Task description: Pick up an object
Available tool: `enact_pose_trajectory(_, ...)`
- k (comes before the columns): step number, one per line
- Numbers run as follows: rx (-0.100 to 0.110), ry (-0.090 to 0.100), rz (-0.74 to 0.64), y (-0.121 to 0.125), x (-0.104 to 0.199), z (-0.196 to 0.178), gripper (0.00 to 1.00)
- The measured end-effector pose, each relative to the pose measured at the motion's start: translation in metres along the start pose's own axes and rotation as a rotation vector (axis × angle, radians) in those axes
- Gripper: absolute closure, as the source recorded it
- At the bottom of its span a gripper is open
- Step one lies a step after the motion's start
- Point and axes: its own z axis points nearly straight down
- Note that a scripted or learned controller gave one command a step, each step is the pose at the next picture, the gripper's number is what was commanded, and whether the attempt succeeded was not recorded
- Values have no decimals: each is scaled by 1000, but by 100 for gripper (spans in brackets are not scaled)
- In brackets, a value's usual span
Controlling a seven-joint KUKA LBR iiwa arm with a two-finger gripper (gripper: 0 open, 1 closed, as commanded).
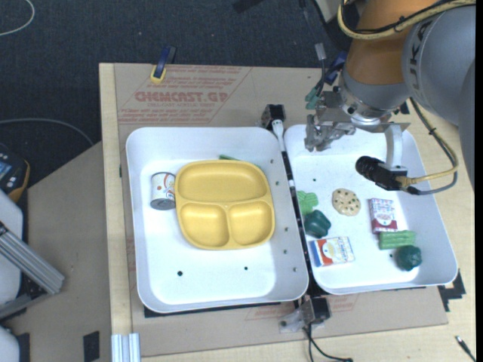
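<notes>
We're seeing the left bin (143, 225) holding a yellow divided plate (224, 203) and a small can (161, 191) lying beside it. The right bin (430, 225) is carrying a cookie (346, 200), green bits, and two cartons (331, 251). The end effector (323, 139) is hovering over that bin's far corner; can't tell its grip.

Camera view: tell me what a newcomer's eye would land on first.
The yellow divided plate fills the middle of the left bin, with a small can at its left edge. The arm's orange band looms at upper right, its gripper over the right bin's far end, where a cookie and small packets lie.
</notes>
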Motion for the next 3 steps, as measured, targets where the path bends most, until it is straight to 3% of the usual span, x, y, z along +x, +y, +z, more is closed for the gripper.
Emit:
enact_pose_trajectory(1, 1, 0, 3, -2, -16, 1, 100)
enact_pose_trajectory(2, 1, 0, 0, 7, -3, 14, 100)
enact_pose_trajectory(3, -5, -1, 3, 9, -17, 5, 100)
